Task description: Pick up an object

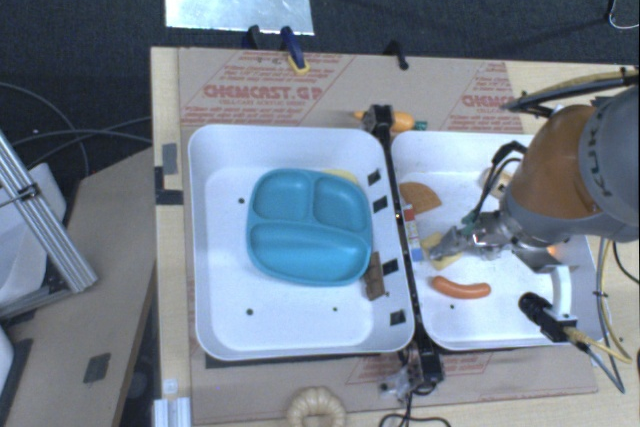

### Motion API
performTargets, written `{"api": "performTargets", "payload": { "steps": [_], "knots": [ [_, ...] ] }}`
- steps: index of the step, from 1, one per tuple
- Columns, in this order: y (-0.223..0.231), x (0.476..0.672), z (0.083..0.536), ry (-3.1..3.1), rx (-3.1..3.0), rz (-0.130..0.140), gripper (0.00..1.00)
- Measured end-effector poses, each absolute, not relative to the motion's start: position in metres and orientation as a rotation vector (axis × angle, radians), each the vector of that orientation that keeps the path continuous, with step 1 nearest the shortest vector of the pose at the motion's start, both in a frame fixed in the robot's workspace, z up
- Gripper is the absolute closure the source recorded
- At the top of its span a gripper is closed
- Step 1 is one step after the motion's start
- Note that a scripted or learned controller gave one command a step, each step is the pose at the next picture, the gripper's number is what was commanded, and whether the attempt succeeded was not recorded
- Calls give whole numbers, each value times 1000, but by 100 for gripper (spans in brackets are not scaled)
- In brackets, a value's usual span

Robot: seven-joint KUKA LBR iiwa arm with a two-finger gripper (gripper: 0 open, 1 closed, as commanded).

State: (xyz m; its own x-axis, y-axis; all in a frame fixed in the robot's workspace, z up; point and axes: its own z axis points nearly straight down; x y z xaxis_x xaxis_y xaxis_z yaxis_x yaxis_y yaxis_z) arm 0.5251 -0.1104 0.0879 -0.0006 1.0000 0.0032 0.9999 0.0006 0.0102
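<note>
In the camera view, a smooth, glossy orange-red sausage (461, 289) lies in the right bin (500, 340), near its front wall; the gripper (447, 245) hovers just above it, its opening impossible to tell. A blue, matte, three-compartment plate (308, 225) sits in the left bin (225, 315); a tan wedge (422, 196) lies by the divider.

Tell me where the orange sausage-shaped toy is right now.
The orange sausage-shaped toy lies in the right-hand white bin near its front edge, just below the gripper and right of the divider between the bins.
</note>
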Motion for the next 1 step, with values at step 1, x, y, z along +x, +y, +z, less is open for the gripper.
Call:
{"api": "performTargets", "payload": {
  "steps": [1],
  "knots": [
    [-111,528,103,2214,2210,22,100]
  ]
}}
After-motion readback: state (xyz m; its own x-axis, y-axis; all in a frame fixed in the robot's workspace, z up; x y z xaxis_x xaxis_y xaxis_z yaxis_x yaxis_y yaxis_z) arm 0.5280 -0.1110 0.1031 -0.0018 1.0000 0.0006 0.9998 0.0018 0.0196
